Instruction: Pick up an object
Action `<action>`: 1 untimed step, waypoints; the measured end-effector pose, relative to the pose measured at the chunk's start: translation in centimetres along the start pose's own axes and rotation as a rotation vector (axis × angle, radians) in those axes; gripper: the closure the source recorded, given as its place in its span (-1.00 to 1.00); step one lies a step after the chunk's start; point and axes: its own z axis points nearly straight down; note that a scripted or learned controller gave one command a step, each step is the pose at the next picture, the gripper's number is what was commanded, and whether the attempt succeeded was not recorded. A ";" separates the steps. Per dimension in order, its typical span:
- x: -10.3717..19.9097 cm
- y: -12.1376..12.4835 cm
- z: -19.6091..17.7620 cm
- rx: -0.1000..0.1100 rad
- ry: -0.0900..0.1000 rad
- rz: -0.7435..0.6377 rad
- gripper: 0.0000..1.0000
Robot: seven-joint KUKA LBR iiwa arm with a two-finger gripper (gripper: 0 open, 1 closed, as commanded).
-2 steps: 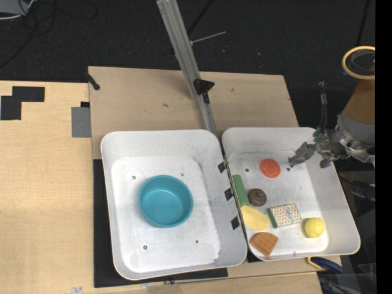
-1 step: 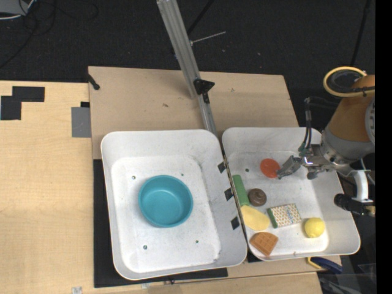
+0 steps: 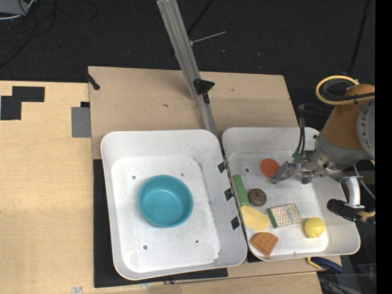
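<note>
A: Looking down from the camera above the worktop [image 3: 49, 182], where is the arm?

B: It reaches in from the right over the right bin [image 3: 334, 241]. The end effector [image 3: 283, 174] sits low in that bin's upper middle, just right of a red ball [image 3: 269, 166], perhaps touching it.

A: Is the end effector gripping anything?

B: Nothing shows between its fingers. From this angle one cannot tell whether they stand wide or narrow.

A: What else lies in that bin?

B: A green stick [image 3: 239, 189] runs along the left wall. Just beside it is a brown round piece [image 3: 257, 196]. Below that lies a pale yellow wedge [image 3: 254, 217], and under it an orange waffle-like piece [image 3: 264, 243] near the front rim. A speckled packet [image 3: 284, 215] lies in the middle, and a yellow ball [image 3: 314, 227] sits to its right.

A: And the left bin [image 3: 122, 146]?

B: It holds a teal bowl [image 3: 165, 201], upright, left of centre.
</note>
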 end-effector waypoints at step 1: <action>-0.1 0.1 -1.2 -0.003 -0.001 0.000 1.00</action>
